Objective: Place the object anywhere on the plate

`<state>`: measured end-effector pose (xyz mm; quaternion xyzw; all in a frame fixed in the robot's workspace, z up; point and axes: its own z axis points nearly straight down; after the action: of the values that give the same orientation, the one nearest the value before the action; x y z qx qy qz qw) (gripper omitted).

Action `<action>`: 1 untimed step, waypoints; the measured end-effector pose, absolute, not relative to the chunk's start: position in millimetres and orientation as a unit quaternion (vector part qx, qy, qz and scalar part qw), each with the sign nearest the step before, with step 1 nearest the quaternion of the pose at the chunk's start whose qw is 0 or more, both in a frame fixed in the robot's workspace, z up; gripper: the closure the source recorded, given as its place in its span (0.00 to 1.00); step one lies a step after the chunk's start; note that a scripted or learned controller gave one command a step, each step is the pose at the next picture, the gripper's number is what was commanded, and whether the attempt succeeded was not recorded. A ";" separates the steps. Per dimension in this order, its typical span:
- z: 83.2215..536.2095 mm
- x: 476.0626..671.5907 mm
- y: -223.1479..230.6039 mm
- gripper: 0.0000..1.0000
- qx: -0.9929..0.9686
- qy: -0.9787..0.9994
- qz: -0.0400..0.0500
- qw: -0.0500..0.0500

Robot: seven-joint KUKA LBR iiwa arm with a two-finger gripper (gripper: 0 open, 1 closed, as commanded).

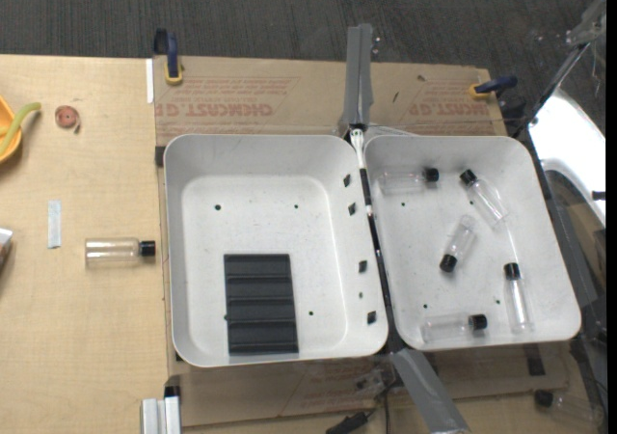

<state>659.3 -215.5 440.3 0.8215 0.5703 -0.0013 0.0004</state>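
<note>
the dark ribbed plate (260, 304) lies flat at the near edge of the left bin (193, 172), bare on top, while 5 clear capped vials, e.g. (458, 244), lie loose on their sides in the right bin (540, 191), well apart, none on the plate. the divider (364, 201) stands between them; 1 further vial (119, 249) rests on the surface (87, 326). end effector state: cannot tell.

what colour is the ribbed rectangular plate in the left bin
Black. The ribbed rectangular plate lies in the left white bin, seen best in the camera view.
</note>
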 end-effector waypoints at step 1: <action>439.6 659.4 -176.1 0.00 0.863 0.505 -0.002 -0.001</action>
<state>659.4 -176.1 439.6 0.8631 0.5050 -0.0024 -0.0010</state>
